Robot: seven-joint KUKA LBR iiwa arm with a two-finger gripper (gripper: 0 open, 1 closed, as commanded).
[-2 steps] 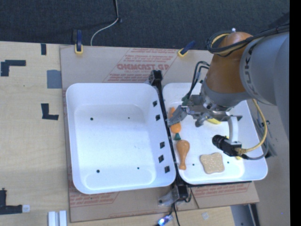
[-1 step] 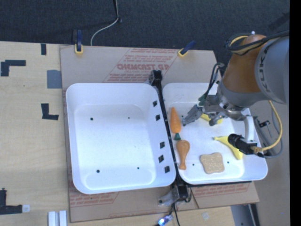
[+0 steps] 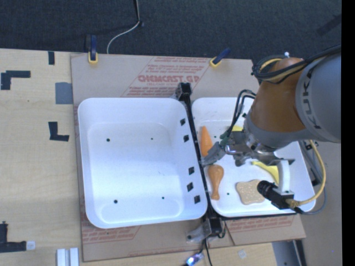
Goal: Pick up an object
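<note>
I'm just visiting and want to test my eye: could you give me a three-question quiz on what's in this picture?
1. True or false: the toy food lies in the left bin.
2. Which item lies nearest the divider between the bins: A) slice of bread, B) chicken drumstick, C) banana?
3. Fill in: the arm reaches over the ____ bin.

Key: 1. False; it lies in the right bin. 2. B. 3. Right; its gripper hangs by the carrot.

Wooden bench (image 3: 33, 165) w/ black tape marks (image 3: 55, 131) at 9 o'clock, cardboard sheet (image 3: 166, 76) clamped centre, dark carpet (image 3: 66, 10) at 12 o'clock.
</note>
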